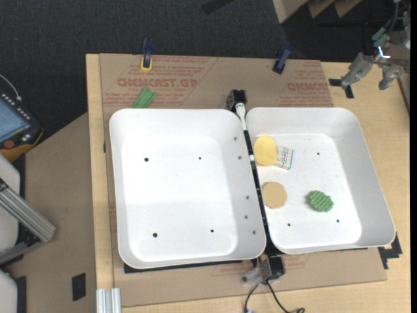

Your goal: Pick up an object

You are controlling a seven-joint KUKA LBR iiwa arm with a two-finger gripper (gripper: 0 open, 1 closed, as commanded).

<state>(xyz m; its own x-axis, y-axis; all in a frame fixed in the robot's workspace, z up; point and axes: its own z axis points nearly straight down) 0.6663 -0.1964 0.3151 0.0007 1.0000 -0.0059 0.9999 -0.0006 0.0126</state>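
Green object (320,201) in right bin (365,175), untouched

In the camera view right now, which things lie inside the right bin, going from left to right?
Yellow disc → small printed packet → green knobbly ball. The tan disc overlaps both in the order, so I leave it out.

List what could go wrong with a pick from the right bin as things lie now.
1. The yellow round piece touches the small patterned packet, so a grasp there may catch both or knock one aside.
2. The yellow piece and the tan disc sit close to the right bin wall nearest the divider, so the tool may strike that wall.
3. The tan disc looks flat, so fingers may slide over it. The green knobbly object stands apart, likely the safer target.
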